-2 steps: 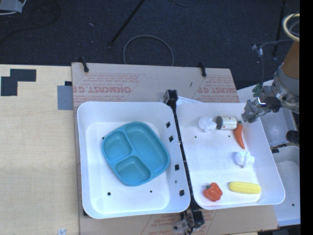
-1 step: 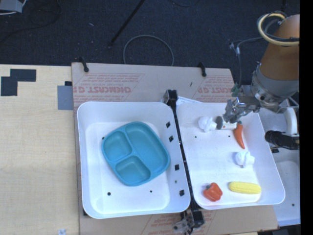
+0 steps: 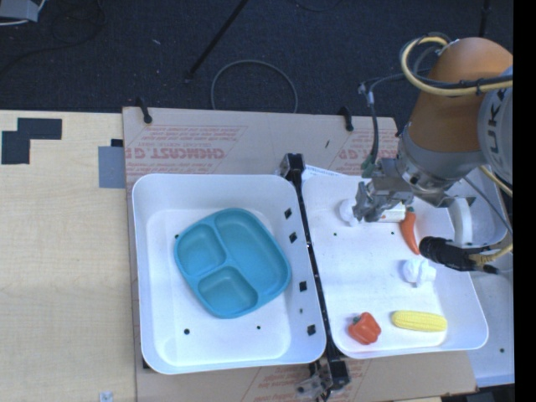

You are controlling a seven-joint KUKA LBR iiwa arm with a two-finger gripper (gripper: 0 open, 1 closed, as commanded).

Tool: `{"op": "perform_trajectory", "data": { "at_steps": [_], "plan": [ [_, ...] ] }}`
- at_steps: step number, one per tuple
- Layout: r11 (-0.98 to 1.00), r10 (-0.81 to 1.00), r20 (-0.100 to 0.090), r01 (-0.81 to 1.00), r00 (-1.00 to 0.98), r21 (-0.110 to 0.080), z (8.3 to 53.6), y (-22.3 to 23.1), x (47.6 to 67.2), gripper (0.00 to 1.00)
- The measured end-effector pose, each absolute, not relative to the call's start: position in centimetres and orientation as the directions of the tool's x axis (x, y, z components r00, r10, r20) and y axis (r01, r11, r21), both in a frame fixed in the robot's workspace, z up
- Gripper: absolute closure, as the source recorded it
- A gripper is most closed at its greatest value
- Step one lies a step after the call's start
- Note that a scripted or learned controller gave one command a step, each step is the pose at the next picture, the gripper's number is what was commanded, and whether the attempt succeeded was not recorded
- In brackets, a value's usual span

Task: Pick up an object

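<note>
Camera view: two white bins sit side by side on a cardboard sheet (image 3: 218, 145). The left bin (image 3: 159, 224) holds a blue divided plate (image 3: 230, 262), lying flat and turned at an angle, roughly in the middle.

The right bin (image 3: 368, 279) holds the loose pickable items. The arm (image 3: 456, 107) comes in from the right, and the gripper (image 3: 367, 211) is low over the far part of this bin. Whether the claw is open or closed cannot be told from this angle, and nothing is visibly held in it.

- A small white piece (image 3: 347, 213) lies just left of the gripper, far-left in the bin. Contact is unclear.
- An orange carrot (image 3: 409, 233) is just right of the gripper, lying roughly far-to-near.
- A white lump (image 3: 416, 271) is near the carrot's near end, toward the right side.
- A yellow corn cob (image 3: 419, 321) lies left-to-right by the near-right corner.
- A red pepper (image 3: 364, 329) sits just left of the corn, apart from it, close to the near wall.
</note>
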State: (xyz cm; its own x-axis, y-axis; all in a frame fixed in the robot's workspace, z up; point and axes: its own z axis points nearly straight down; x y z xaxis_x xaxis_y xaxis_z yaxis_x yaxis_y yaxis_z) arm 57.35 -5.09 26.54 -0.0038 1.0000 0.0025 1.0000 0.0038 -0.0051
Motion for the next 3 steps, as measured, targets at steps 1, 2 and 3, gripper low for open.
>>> {"op": "perform_trajectory", "data": {
  "at_steps": [1, 2, 3],
  "plan": [
    [0.004, 1.0, 0.002, 1.0, -0.004, -0.003, 26.1, -0.3, 58.1, 1.0],
    [0.005, 1.0, 0.002, 1.0, -0.005, -0.006, 24.5, 5.8, 58.2, 1.0],
    [0.004, 1.0, 0.001, 1.0, -0.004, -0.007, 22.3, 10.6, 57.9, 1.0]
  ]
}}
